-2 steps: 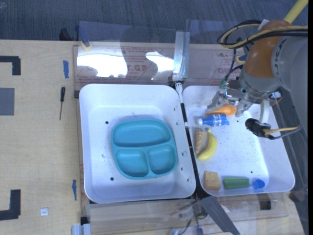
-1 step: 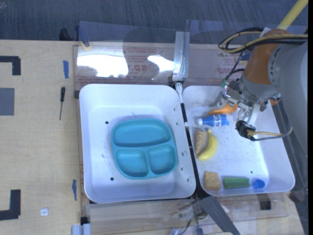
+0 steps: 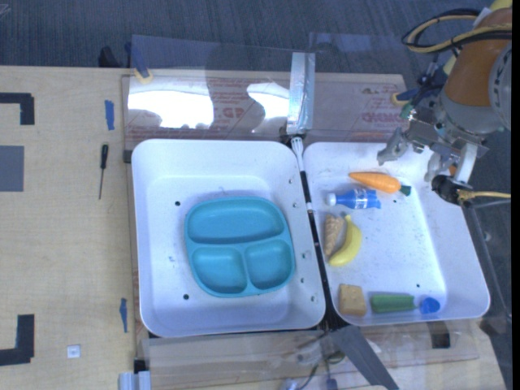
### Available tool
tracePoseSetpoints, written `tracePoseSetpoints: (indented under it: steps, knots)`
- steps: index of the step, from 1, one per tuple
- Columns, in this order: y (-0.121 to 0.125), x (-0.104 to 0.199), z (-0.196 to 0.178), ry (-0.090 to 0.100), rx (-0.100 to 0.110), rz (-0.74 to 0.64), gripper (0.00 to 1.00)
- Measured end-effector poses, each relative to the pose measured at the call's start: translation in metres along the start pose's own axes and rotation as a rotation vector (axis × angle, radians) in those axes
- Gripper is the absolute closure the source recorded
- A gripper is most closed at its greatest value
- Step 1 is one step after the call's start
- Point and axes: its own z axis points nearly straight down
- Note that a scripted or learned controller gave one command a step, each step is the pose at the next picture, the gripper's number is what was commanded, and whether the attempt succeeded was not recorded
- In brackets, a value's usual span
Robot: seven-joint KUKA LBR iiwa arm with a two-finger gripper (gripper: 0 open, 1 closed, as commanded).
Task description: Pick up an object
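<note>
The gripper point(image 3: 422, 149) hangs over the right bin's point(image 3: 455, 287) far edge, fingers spread and empty; the carrot point(image 3: 375, 182) lies just beside it.

Glossy white plastic bins point(image 3: 154, 218), a smooth matt blue plastic tray point(image 3: 238, 244), on a pale wood-grain bench point(image 3: 57, 242).

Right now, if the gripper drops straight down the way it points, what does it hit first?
Probably the bare floor of the right bin near its far right corner. The gripper hangs just right of the carrot, which it might graze; depth is hard to judge from this slanted view.
</note>
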Motion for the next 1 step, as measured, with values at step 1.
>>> tracePoseSetpoints:
  steps: [1]
  knots:
    - [0.0271, -0.0114, 0.0547, -0.002, 0.009, -0.191, 0.00]
